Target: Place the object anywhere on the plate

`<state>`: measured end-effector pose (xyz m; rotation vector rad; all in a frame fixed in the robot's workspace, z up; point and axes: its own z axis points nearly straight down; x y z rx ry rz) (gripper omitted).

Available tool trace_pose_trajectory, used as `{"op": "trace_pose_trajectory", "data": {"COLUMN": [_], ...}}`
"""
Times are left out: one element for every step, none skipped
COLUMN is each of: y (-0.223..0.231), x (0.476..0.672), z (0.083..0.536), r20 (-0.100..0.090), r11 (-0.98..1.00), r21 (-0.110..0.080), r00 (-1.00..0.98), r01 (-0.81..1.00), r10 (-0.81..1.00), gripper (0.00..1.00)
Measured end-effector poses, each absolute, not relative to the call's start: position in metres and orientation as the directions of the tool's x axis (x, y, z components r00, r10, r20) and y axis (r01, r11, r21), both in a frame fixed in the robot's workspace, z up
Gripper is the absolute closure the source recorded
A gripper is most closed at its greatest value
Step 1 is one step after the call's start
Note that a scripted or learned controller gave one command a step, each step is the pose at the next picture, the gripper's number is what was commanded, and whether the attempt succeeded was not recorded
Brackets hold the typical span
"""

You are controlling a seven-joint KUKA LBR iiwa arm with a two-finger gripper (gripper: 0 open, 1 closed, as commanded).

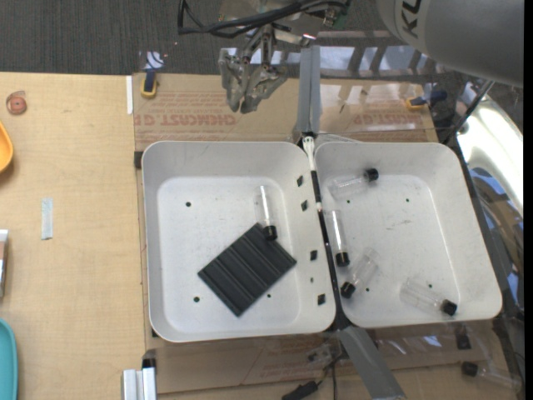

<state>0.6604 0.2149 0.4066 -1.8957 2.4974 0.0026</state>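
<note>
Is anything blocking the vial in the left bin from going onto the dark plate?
Nothing visible. The vial lies at the upper right edge of the plate, its black cap touching it. The gripper hangs above the bin's far rim.

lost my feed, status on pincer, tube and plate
Pincer up beyond the bins, nothing between fingers. Clear tube in left bin, cap end touching the dark plate. Nothing in the way.

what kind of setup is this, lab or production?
Likely a robotics lab test bench: two white bins clipped together on cardboard, clear vials scattered as pick items, and the arm's gripper trailing loose cables.
</note>
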Motion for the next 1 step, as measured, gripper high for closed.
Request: {"op": "trace_pose_trajectory", "data": {"y": [0.1938], "x": [0.6601], "z": [0.4422], "r20": [-0.005], "r11": [0.021], "r21": [-0.003], "r00": [-0.021], "r01": [-1.0], "r10": [-1.0], "gripper": [1.0]}}
